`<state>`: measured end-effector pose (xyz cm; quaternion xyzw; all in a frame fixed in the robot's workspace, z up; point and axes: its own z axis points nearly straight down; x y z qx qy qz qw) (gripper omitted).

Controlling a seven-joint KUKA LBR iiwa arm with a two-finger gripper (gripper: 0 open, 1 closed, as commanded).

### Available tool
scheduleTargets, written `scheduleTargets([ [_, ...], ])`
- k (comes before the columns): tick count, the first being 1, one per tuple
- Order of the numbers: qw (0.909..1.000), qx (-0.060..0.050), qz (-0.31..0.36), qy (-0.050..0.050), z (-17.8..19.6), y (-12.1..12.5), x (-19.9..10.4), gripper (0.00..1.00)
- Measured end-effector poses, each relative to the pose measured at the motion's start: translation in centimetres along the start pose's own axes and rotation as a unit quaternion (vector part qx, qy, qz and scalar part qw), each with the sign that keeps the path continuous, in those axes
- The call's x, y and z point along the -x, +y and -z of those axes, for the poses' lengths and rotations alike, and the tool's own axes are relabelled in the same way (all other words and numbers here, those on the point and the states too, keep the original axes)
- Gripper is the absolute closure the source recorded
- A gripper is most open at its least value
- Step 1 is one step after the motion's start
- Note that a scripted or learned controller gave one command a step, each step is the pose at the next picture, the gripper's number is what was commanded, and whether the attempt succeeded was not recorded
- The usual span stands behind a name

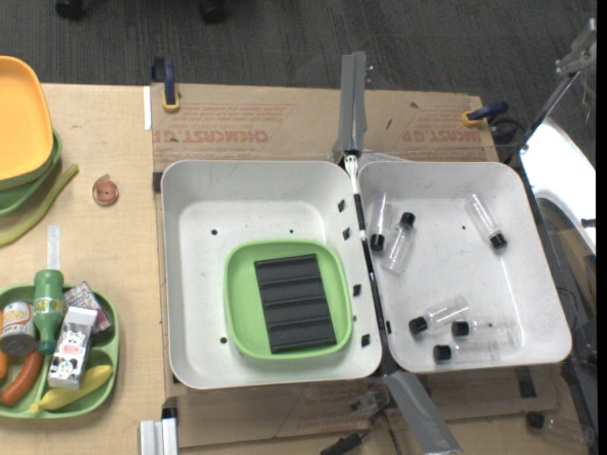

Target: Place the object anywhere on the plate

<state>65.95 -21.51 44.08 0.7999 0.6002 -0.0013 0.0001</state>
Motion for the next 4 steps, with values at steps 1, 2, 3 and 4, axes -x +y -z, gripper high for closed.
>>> scheduleTargets([
  [1,0.9991,-0.001,-0.043,0.000,-0.08,-0.06,-0.18,0.00],
  [2,0.9965,-0.001,-0.083,0.000,-0.12,-0.05,-0.29,0.00],
  [3,0.9921,-0.001,-0.125,0.000,-0.10,-0.07,-0.22,0.00],
  [4,0.9868,-0.001,-0.162,0.001,-0.06,-0.05,0.00,0.00],
])
